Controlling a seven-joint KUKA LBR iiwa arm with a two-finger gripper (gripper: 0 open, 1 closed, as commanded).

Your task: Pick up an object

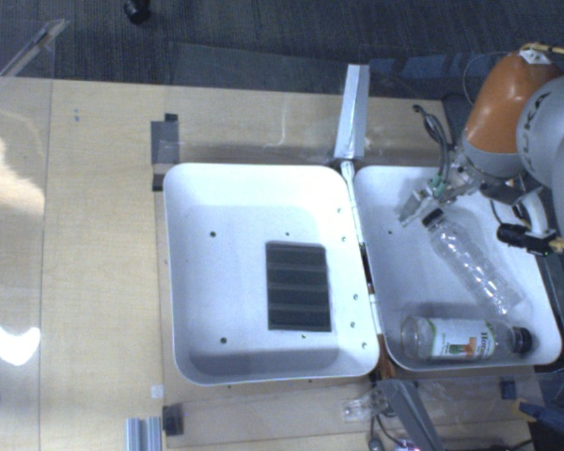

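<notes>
Two bottles [461, 338] lie in the right bin [387, 280]; the hand [430, 200], grip state unclear, hangs near the clear one's cap and should descend squarely across its neck.

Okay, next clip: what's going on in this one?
A grey KUKA arm reaches in from the right, its gripper low over the back of the right bin. Just below it lies a clear plastic bottle, slanted across the bin; a second bottle with a label lies along the front wall. Nothing is visibly held. The left bin holds a dark ribbed block.
</notes>
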